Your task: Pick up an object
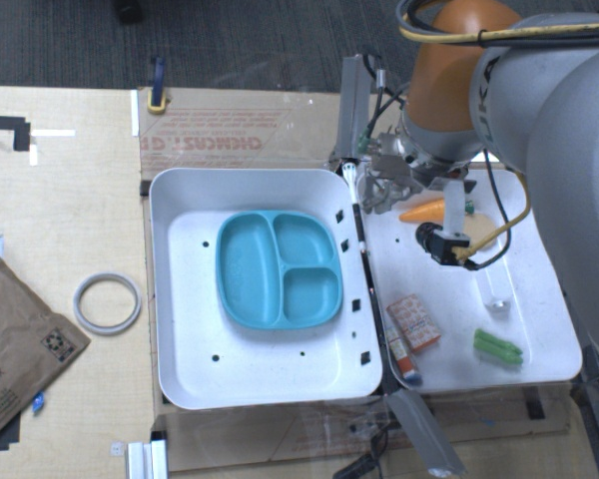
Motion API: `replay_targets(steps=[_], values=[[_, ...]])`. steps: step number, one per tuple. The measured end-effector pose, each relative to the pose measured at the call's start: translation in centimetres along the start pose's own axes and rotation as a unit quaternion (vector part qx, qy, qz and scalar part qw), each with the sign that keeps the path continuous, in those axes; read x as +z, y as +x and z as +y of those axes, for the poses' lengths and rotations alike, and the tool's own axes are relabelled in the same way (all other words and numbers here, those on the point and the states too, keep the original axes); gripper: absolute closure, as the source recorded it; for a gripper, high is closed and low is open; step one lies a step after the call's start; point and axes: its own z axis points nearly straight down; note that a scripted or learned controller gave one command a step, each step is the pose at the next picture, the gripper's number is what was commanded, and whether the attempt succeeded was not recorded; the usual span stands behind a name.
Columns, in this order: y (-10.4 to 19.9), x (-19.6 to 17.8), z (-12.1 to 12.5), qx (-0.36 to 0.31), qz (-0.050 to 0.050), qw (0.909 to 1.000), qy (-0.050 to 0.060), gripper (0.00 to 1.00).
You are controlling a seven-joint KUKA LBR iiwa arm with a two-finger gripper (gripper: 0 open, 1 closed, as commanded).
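Gripper (381,193) low over the far-left corner of the right bin (449,367); nothing seen held.
Item: gripper, whether apart or together cannot be told, wrist hiding much of it. Just right of it lies an orange carrot (425,211), the closest candidate: likely a light, stiff plastic toy, smooth and tapered, prone to roll; best taken across its thicker middle, jaws square to its length. Nearer in the same bin: a printed pack (412,322), flat and light, hard to get under; a green piece (497,346) near the right rim, small, ridged, probably easy to pinch. Left bin (180,297): one blue tray (279,268), wide, shallow, awkward except by its rim. Bench (60,198), far left: a tape ring (107,300).
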Motion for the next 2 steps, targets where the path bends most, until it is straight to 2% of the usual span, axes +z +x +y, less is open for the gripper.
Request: replay_targets(steps=[1, 2], values=[[-5.5, -3.4, -5.2, 0.032, 0.000, 0.9995, 0.001, 1.00], [-1.1, 2.1, -8.6, -0.093, 0.000, 0.9957, 0.001, 1.00]])
